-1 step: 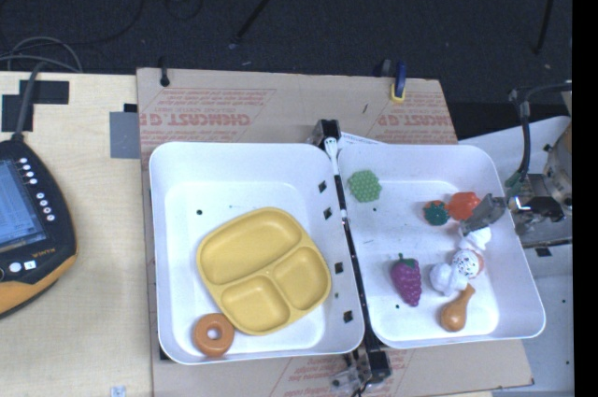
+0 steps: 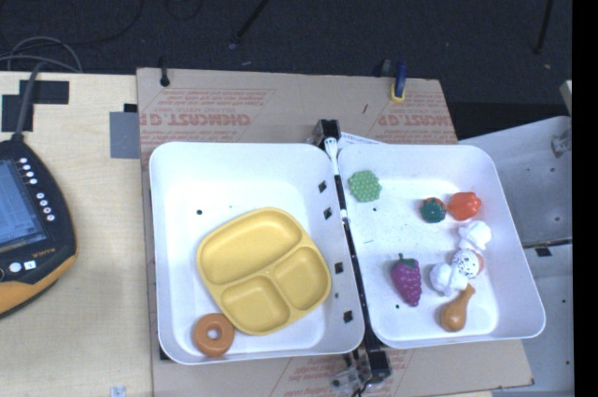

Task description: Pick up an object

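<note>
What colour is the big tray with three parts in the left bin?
The divided tray is yellow, seen clearly in the camera view, lying in the left white bin.

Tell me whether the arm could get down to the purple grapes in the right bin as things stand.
Probably yes. The purple grapes lie uncovered on the right bin floor, apart from the white toys beside them, with nothing above them.

The right bin (image 2: 505, 199) holds a green bumpy ball (image 2: 364, 186), a small teal piece (image 2: 432, 210) touching an orange one (image 2: 464, 205), purple grapes (image 2: 406, 280), white pieces (image 2: 464, 260) and a tan drumstick (image 2: 455, 309). The left bin (image 2: 187, 171) holds a yellow divided tray (image 2: 263, 269) and an orange doughnut (image 2: 213, 334).
</note>
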